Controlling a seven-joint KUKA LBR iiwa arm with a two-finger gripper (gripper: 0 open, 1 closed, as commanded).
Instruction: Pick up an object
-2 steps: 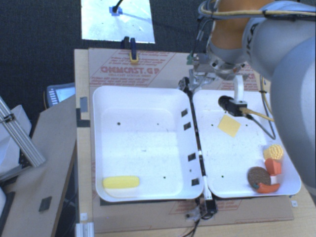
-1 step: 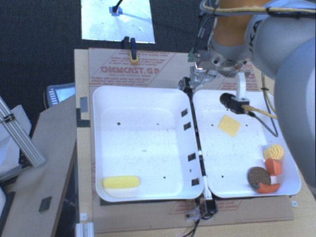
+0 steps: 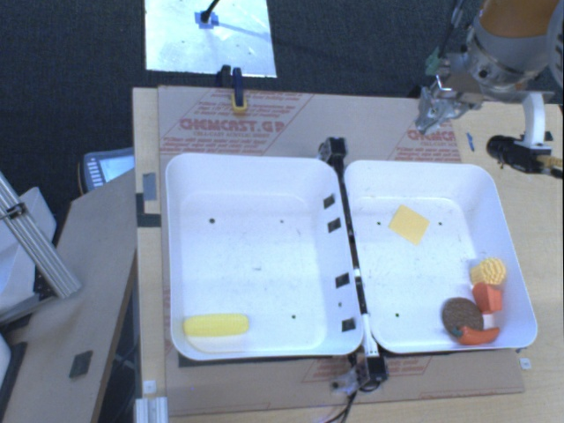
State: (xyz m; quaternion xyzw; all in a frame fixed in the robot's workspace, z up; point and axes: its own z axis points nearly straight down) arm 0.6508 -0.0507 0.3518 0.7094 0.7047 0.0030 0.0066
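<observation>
- The arm (image 3: 515, 16), grey with an orange band, enters at the 1 o'clock corner of the view and hangs over the bench beyond the far rim of the right bin (image 3: 507, 236).
- Its gripper (image 3: 434, 113) points down above the brown board (image 3: 291, 117), just past the right bin's far edge; nothing is seen between its tips, and whether they are spread or pressed together cannot be told.
- The nearest thing to pick is a flat yellow square (image 3: 410, 224), lying in the right bin at about 7 o'clock from the gripper, well apart from it.
- A cluster sits in the right bin's 5 o'clock corner: a yellow corn piece (image 3: 489, 271), an orange-red block (image 3: 488, 297) touching it, a brown round piece (image 3: 461, 315) and an orange carrot-like piece (image 3: 480, 334) against the rim. All lie at roughly 6 o'clock from the gripper, far from it.
- The left bin (image 3: 176, 236) holds a yellow oblong piece (image 3: 216, 325) in its 7 o'clock corner, the farthest thing from the gripper.
- A yellow-and-black clamp (image 3: 236, 89) grips the board's far edge at 11 o'clock.
</observation>
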